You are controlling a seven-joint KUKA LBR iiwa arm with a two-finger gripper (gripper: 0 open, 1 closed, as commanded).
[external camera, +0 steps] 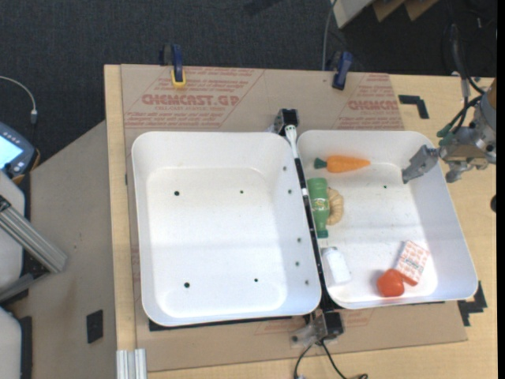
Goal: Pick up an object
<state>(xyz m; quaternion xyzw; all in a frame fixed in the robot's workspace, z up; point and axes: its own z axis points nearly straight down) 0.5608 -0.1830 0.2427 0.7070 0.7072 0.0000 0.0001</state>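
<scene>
Right bin (442, 212): carrot (347, 163) lying near the far wall; green bottle (318, 204) resting along the left wall, within reach of a top grasp; tomato (390, 283) and carton (413, 261) sitting together by the near corner. Claw (435, 164): hovering over the bin's right rim, fingers spread, carrying nothing. Left bin (213, 227): standing alongside.

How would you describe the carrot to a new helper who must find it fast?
Look in the right-hand bin, along its far wall. The carrot lies there on its side, just beyond the green bottle. It is the only long orange thing with a green stub; the tomato is round and red.
</scene>
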